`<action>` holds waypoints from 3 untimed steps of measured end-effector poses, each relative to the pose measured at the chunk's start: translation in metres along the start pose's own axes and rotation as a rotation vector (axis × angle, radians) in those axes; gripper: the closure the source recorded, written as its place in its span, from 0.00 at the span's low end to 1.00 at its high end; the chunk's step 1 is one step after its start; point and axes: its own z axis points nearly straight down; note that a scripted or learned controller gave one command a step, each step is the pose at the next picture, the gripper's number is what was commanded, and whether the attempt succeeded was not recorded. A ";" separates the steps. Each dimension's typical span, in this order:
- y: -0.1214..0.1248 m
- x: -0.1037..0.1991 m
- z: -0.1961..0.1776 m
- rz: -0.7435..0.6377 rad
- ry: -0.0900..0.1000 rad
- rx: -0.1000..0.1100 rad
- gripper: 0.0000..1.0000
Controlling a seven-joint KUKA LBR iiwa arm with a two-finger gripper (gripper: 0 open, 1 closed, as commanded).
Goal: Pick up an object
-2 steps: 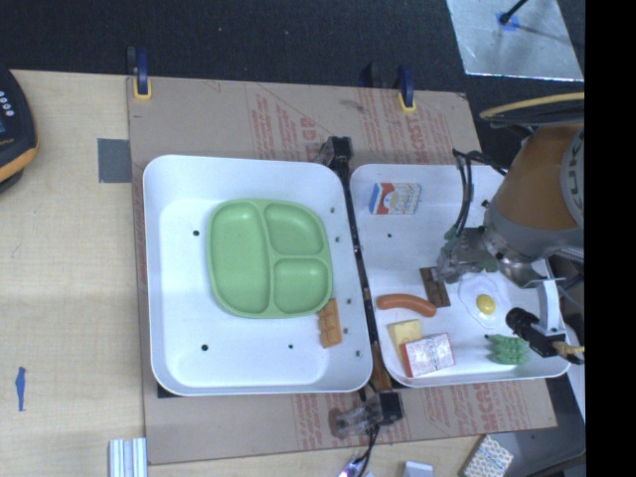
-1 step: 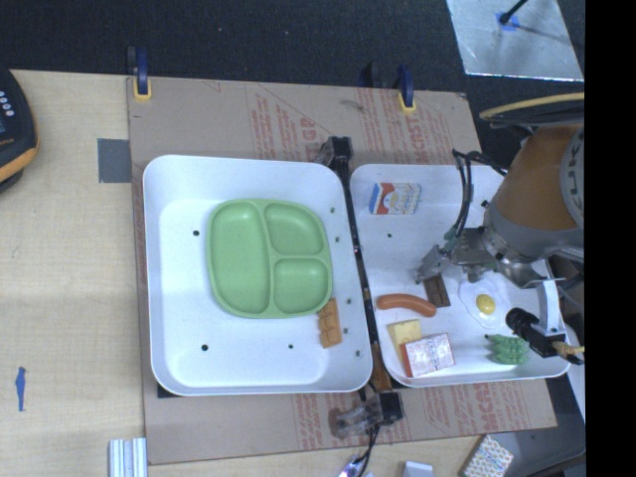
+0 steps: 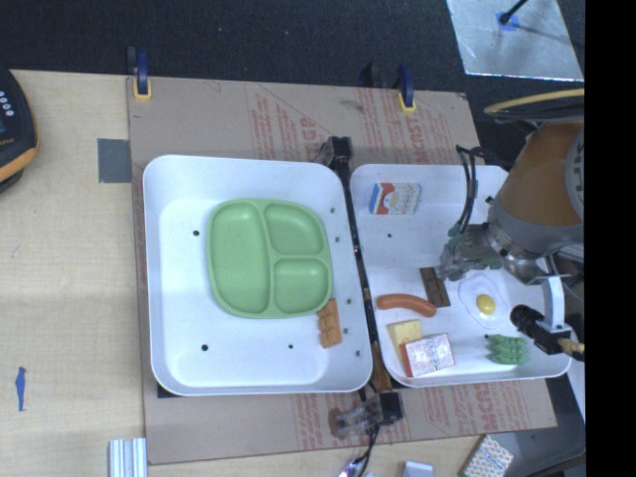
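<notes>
- The arm (image 3: 542, 182) comes in from the right, its orange band over the right bin's (image 3: 390, 364) far right part, wrist bent down towards the bin floor.
- The end effector (image 3: 459, 261) sits low over the middle of the right bin, just above and right of a small brown block (image 3: 433, 286); whether it is spread or closed, or has hold of anything, I cannot tell.
- Right bin, one of each: a milk carton (image 3: 395, 199) near the back wall, a sausage (image 3: 405, 304) beside the brown block, a fried egg (image 3: 483, 301), a yellow cheese wedge (image 3: 402, 332), a red-and-white packet (image 3: 429, 354) touching the cheese, a green leafy piece (image 3: 507, 349) at the front right.
- Left bin (image 3: 159, 266): one green divided plate (image 3: 268, 257) in the middle, one small cracker-like piece (image 3: 329, 323) just beside its front right corner.
- Two white bins stand side by side on the worktop (image 3: 60, 296).
</notes>
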 end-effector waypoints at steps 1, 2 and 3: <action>0.000 0.000 0.000 -0.001 0.000 0.001 0.00; -0.002 0.006 0.032 0.005 0.004 0.000 0.00; -0.002 0.005 0.021 0.006 0.003 0.000 1.00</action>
